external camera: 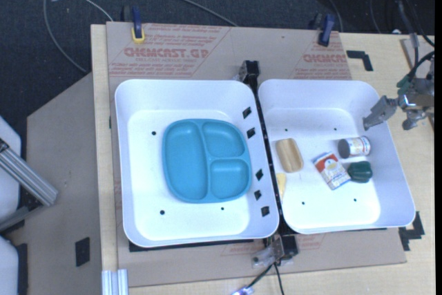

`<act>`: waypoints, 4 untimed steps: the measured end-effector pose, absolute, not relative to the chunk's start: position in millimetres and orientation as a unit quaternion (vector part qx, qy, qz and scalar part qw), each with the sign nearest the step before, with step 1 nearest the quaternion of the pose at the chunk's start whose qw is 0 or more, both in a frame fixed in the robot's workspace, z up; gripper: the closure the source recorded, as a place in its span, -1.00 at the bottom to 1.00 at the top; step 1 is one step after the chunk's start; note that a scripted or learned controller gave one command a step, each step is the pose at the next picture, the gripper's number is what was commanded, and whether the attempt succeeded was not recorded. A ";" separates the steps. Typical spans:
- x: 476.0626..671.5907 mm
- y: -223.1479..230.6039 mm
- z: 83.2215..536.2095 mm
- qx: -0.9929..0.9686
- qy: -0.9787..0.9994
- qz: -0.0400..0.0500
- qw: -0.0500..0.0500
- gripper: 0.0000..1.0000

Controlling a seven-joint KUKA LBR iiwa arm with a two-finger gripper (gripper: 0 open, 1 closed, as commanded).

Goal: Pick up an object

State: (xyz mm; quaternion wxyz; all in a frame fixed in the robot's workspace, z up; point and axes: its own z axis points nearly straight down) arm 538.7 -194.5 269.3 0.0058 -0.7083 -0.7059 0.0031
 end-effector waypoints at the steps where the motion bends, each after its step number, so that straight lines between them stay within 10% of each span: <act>1: 540.9 -193.9 275.4 -0.707 -0.707 0.000 0.001 -1.00; 4: 534.5 -194.0 121.8 -0.707 -0.707 0.001 0.003 -1.00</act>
